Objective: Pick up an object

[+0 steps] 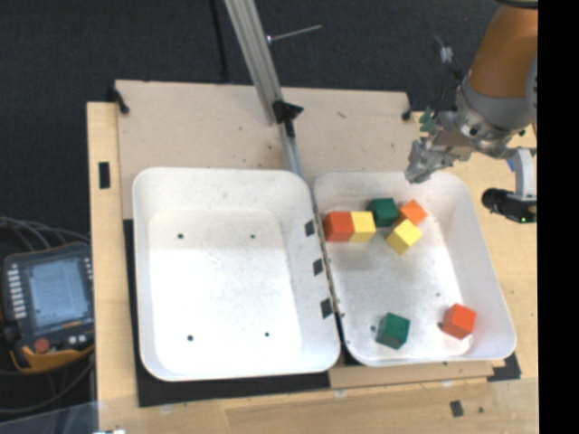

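Observation:
Several small blocks lie in the right bin [470, 242]. Near its far side an orange-red block [338, 226], a yellow block [363, 225], a green block [384, 211], a small orange block [413, 212] and a second yellow block [404, 235] cluster together. Closer to the front lie another green block [393, 330] and a red-orange block [459, 320]. My gripper [422, 167] hangs over the bin's far right rim, above and just right of the cluster, with nothing seen between its tips.
The left bin [226, 274] sits beside the right one, with a row of dark clips along the divide. A slanted metal rail [258, 52] rises behind the bins. A teach pendant [50, 292] lies off the bench at left.

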Robot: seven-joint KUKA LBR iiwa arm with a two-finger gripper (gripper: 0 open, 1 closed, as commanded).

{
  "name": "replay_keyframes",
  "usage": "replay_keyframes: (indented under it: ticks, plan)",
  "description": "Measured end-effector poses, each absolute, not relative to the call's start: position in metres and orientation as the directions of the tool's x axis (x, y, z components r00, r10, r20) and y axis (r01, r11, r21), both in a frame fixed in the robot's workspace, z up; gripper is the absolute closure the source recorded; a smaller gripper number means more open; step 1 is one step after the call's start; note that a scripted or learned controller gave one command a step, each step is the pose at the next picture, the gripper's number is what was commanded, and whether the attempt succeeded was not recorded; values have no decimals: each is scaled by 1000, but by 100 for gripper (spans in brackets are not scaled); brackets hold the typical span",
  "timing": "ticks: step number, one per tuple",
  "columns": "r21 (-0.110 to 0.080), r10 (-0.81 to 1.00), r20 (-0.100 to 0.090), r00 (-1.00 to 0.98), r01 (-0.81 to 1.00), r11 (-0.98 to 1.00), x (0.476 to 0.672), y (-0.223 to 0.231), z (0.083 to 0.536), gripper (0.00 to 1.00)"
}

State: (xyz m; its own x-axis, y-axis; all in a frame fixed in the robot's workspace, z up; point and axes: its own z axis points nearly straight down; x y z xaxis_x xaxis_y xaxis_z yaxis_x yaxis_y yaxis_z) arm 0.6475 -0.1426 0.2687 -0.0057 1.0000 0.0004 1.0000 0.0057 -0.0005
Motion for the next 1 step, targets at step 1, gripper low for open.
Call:
replay_keyframes:
  ticks: [1]
  plan:
    - [-1,1000,-1,-5,1000,5,649,-101,259,100]
